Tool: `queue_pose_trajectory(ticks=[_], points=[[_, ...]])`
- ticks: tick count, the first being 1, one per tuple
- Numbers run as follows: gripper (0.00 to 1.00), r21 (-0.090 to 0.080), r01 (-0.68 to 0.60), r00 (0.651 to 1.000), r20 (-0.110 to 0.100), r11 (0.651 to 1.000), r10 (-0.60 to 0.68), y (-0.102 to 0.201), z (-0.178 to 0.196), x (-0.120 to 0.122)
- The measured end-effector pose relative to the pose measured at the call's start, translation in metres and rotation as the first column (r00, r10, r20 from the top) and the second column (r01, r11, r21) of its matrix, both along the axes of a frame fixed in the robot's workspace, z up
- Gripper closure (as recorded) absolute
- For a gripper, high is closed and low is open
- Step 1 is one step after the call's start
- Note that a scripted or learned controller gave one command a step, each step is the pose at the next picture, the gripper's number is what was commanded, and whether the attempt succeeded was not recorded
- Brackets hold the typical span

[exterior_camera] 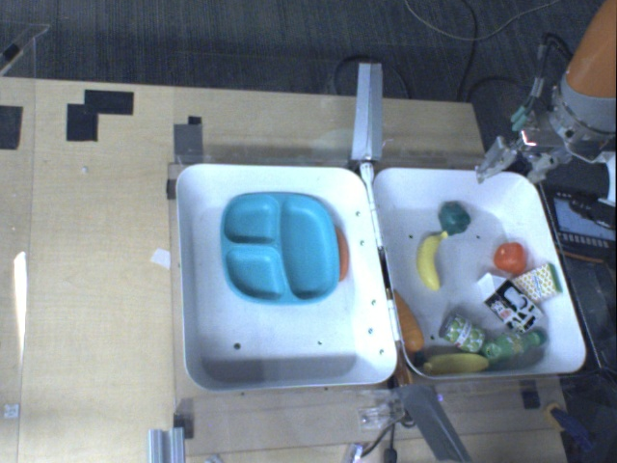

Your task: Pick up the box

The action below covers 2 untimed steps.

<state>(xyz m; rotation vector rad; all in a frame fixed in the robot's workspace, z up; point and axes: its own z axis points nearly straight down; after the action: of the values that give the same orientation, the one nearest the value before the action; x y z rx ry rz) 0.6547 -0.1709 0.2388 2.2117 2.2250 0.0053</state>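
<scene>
The left bin (193, 355) bears a blue tray (280, 246); the right bin (540, 201) holds the box (511, 304) near its right wall, among clutter; the gripper (511, 162) hovers over the far rim, fingers spread and bare; approach stage, I judge; next, travel toward the box and descend.
</scene>
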Motion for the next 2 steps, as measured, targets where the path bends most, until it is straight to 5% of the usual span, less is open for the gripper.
queue_pose_trajectory(ticks=[1, 2], points=[[0.00, 0.000, -0.035, 0.999, -0.002, 0.999, 0.035, -0.013, -0.092, -0.064], [0.00, 0.000, 0.040, 0.999, -0.002, 0.999, -0.040, 0.027, -0.096, -0.125]])
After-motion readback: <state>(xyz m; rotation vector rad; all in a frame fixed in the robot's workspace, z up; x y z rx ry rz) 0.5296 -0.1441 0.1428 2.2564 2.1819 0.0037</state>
